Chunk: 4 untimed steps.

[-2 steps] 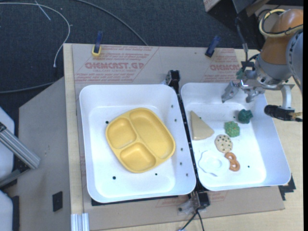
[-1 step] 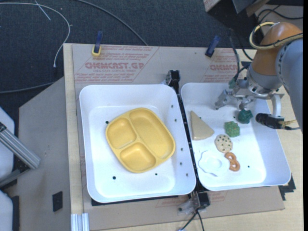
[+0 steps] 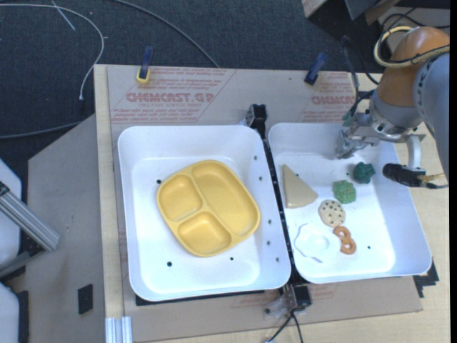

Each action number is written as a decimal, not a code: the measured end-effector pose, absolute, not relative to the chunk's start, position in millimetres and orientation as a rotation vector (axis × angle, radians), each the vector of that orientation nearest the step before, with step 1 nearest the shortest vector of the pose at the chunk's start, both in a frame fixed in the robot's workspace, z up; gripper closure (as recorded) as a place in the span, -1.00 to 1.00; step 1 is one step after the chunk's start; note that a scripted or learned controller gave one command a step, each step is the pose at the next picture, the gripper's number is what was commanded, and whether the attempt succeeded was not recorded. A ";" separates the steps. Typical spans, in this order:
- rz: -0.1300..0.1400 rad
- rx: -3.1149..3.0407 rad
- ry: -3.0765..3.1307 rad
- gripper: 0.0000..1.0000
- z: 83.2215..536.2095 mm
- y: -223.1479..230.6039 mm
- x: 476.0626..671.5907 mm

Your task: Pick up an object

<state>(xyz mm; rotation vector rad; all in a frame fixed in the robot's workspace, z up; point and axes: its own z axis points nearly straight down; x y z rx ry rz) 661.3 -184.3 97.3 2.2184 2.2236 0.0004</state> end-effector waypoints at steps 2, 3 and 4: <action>0.006 2.215 2.219 1.00 202.6 -183.8 653.0; 0.005 2.216 2.219 1.00 232.1 -183.9 654.3; -0.001 2.220 2.228 1.00 227.1 -133.7 638.8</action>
